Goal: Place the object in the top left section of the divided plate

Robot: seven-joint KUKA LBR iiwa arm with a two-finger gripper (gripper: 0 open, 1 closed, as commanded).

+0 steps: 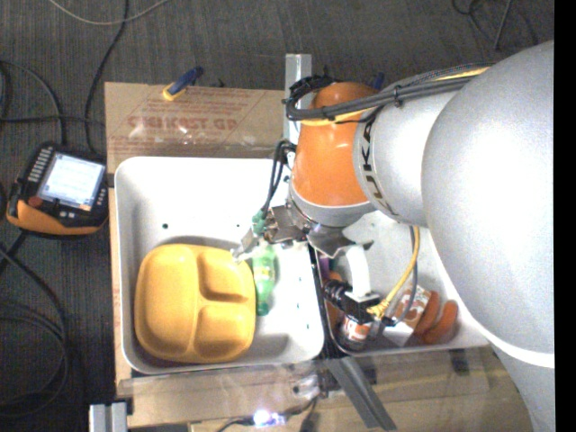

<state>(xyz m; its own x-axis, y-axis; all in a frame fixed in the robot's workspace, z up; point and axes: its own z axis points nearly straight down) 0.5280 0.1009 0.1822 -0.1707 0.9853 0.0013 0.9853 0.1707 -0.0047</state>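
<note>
- Yellow plastic, the divided plate point(194, 302) is lying in the near left corner of the left bin point(180, 187), and all of its sections are showing bare, so nothing is sitting in the top left section yet.
- The object, a green bottle point(264, 279), is lying just beside the plate's right edge, touching it or nearly so, on the bin floor rather than on the plate.
- I am judging the task as barely begun: the pick is yet to be secured, and the lift, the carry over the plate's far left section and the release are all left.
- My hand point(256, 234) is hanging right at the bottle's upper end; I cannot tell whether it is released or clenched, nor whether it is gripping the bottle.
- I am reaching in from the right, my grey arm point(486, 205) crossing the right bin point(423, 354), the orange band point(331, 165) sitting above the divider, wrist pointing down into the left bin.
- Other items point(396, 318) are lying in the right bin, under my arm.
</note>
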